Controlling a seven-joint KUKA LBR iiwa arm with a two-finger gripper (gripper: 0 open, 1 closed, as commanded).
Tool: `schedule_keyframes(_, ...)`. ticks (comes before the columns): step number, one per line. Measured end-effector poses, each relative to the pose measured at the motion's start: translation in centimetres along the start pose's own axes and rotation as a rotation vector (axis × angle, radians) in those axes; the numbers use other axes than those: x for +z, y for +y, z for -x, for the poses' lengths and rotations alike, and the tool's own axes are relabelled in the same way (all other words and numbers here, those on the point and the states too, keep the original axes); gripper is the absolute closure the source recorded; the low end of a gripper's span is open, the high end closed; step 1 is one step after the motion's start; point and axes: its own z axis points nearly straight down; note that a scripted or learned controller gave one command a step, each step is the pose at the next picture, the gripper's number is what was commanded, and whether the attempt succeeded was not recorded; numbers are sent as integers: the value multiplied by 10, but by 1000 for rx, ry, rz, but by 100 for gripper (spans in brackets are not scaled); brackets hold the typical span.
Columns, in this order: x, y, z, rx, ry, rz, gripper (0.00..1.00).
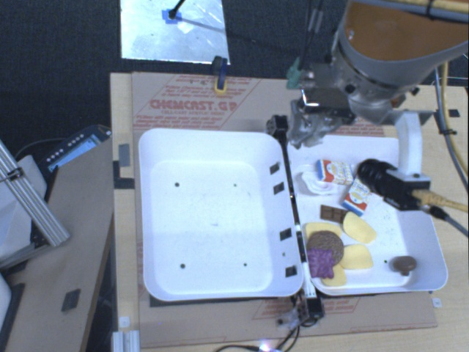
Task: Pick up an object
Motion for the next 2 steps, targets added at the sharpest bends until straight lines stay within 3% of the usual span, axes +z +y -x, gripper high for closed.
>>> schedule_keyframes(2, 13, 1, -49, 2, 0, 0, 100)
